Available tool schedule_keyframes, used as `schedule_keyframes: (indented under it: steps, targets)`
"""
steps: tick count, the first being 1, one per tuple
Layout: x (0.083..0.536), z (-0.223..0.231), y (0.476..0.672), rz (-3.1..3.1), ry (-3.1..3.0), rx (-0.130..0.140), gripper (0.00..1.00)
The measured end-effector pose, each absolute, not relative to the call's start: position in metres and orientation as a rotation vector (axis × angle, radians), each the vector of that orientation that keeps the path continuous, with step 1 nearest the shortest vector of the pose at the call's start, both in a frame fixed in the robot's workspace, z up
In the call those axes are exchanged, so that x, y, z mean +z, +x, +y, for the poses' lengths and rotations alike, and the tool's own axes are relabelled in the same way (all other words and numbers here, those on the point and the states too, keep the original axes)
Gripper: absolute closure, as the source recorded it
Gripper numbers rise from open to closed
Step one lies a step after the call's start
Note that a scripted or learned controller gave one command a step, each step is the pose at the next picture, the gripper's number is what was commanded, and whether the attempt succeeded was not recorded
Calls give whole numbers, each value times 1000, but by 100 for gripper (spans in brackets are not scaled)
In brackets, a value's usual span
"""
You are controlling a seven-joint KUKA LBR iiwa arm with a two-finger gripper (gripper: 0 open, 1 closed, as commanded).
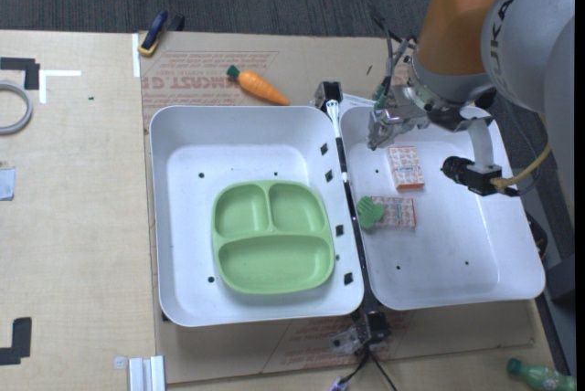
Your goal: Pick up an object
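Note:
My gripper (378,135) hangs over the far left part of the right bin (475,270), just left of and above a small pink-and-white box (405,168). A second patterned box (397,213) lies flat nearer the bin's middle left. A small green piece (369,212) touches that box's left end. Nothing shows in the gripper's grasp. A green divided plate (271,237) lies in the left bin (183,152).
An orange toy carrot (259,85) lies on the cardboard behind the left bin. A blue-and-yellow tool (153,32) sits at the cardboard's far left corner. Clamps (329,94) join the bins at the back. A green bottle (539,373) lies at the bottom right.

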State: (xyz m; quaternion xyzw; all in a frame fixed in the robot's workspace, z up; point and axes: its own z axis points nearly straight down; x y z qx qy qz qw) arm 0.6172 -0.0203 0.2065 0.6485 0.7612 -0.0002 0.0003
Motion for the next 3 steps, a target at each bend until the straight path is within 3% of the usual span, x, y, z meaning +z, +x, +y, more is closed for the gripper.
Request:
schedule_keyframes:
  steps: [1, 2, 3]
  targets:
    - [207, -20, 617, 2390, 2037, -1, 0]
    - [192, -69, 576, 2534, 1856, 0, 0]
    - [98, -106, 634, 2553, 1810, 6, 0]
